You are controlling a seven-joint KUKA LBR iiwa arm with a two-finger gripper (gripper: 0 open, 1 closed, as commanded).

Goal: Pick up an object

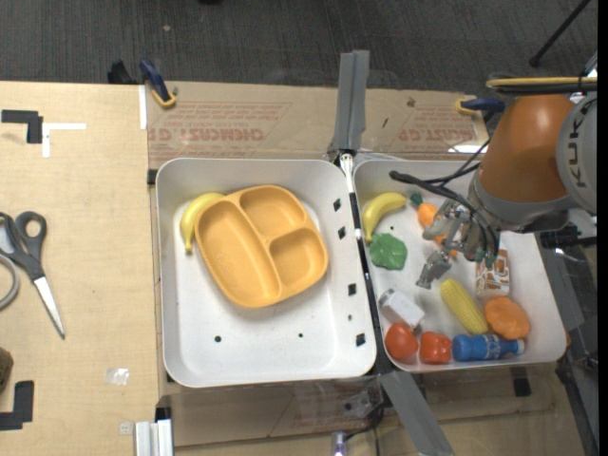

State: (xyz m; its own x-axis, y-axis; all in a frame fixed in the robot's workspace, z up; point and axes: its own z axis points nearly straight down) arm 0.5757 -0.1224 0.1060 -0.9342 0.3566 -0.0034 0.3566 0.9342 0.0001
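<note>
Yellow corn cob (463, 306), bumpy, lying slantwise | gripper (435, 271) just beside | grip state unclear

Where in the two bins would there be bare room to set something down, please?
The left bin has bare floor along its front edge, below the yellow divided plate, and in its far right corner. The right bin is crowded: banana, green toy, corn and the tool. Only a small patch lies between the green toy and white block.
</note>
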